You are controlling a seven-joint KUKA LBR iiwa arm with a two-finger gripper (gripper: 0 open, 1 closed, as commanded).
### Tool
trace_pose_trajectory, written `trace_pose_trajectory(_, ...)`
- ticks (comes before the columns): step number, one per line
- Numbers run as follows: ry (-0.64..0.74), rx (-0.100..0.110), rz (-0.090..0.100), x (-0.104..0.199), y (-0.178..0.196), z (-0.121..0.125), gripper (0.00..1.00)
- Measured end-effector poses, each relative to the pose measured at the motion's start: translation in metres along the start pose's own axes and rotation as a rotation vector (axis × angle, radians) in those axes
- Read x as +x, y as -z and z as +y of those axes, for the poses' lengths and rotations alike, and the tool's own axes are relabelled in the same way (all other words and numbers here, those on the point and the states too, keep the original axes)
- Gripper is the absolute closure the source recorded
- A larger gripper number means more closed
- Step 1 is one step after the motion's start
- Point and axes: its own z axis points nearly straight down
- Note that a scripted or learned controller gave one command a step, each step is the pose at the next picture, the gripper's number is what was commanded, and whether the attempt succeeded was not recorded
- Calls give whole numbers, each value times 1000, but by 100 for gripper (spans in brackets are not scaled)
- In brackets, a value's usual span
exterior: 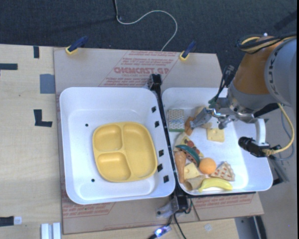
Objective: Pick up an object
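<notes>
My gripper (205,116) low over right bin (259,180), finger state not discernible. Toy food heaped at bin's near-left: orange (207,165), banana (215,184), cheese wedge (215,134) just beside tool, likeliest target. Yellow tray (123,150) fills left bin (74,133).

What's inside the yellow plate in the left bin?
Nothing shows in the yellow plate; its three sections look bare. The bin floor under it is covered. The toy food, like the banana, lies in the other bin.
</notes>
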Motion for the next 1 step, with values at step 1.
trace_pose_trajectory(1,0,1,0,4,-44,1,0)
